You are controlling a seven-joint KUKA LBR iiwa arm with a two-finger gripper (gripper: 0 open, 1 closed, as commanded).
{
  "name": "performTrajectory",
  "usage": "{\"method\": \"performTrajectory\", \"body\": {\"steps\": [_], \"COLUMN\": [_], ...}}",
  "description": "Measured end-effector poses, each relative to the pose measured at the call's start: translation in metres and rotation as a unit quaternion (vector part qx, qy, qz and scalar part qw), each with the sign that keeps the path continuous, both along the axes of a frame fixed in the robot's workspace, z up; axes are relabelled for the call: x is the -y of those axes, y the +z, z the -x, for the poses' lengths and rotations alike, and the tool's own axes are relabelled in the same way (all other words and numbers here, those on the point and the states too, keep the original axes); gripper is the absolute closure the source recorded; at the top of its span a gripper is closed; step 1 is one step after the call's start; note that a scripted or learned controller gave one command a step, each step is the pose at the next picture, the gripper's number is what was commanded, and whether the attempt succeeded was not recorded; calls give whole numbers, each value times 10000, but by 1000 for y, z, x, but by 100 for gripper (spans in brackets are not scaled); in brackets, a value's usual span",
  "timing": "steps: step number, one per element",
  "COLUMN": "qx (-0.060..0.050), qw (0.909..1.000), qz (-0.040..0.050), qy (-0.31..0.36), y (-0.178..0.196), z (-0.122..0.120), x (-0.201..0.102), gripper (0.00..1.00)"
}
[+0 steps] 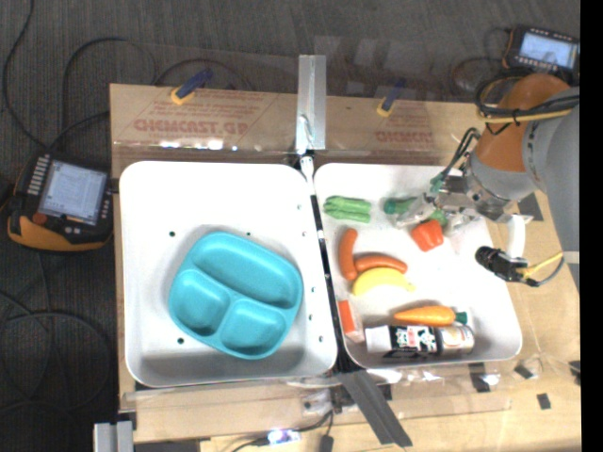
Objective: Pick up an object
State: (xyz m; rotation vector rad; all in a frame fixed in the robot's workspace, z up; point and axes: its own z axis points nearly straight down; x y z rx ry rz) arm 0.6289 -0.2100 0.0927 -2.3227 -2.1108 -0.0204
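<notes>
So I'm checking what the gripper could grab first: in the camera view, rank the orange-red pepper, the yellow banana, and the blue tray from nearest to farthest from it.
Measured from the gripper:
1. Orange-red pepper, just below it in the right bin.
2. Yellow banana, mid right bin, lower left.
3. Blue tray, across in the left bin.

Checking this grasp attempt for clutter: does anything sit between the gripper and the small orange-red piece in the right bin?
Nothing visible does. The gripper sits just above the orange-red piece, with bare bin floor between. A green item lies close beside on the left.

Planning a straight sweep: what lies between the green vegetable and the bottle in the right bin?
In the camera view, between green vegetable and bottle lie the sausage and banana.
</notes>
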Motion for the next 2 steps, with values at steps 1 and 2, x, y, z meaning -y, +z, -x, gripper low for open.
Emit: {"method": "performTrajectory", "body": {"steps": [1, 2], "qx": [16, -47], "qw": [10000, 9994], "qz": [54, 54], "qy": [14, 340], "y": [7, 119], "z": [0, 39], "x": [2, -27], "gripper": [100, 100]}}
